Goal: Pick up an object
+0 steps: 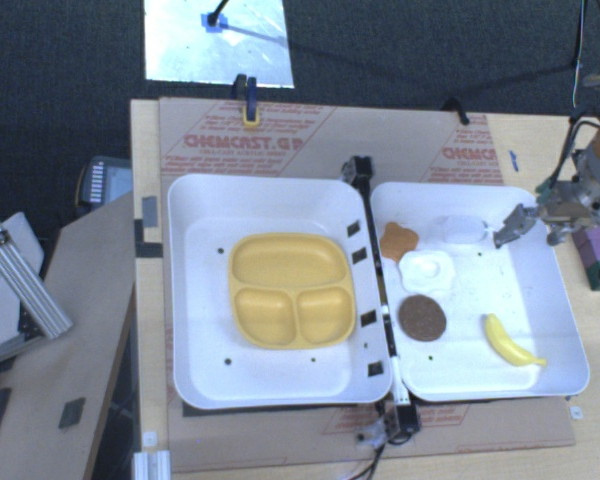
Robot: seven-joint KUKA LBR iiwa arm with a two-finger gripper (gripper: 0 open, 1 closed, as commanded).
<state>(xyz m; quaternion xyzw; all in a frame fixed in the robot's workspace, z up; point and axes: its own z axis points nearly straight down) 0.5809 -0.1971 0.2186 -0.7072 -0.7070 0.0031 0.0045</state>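
Note:
The right bin (570, 343) holds several small objects. A yellow banana (510, 343) lies near its front right. A round brown patty (421, 318) sits at the front left, with a white fried-egg piece (426, 268) just behind it and an orange-brown nugget (399, 239) further back. A pale, see-through piece (465, 230) rests near the back wall. My gripper (533, 231) hovers over the bin's back right corner, to the right of the pale piece. It is open, with nothing between its fingers.
The left bin (195, 368) carries a yellow three-compartment plate (286, 288). A row of black clips (365, 268) runs along the ridge between the two bins. Cardboard (310, 138) underlies both bins. A purple object (592, 248) lies on the bench to the right.

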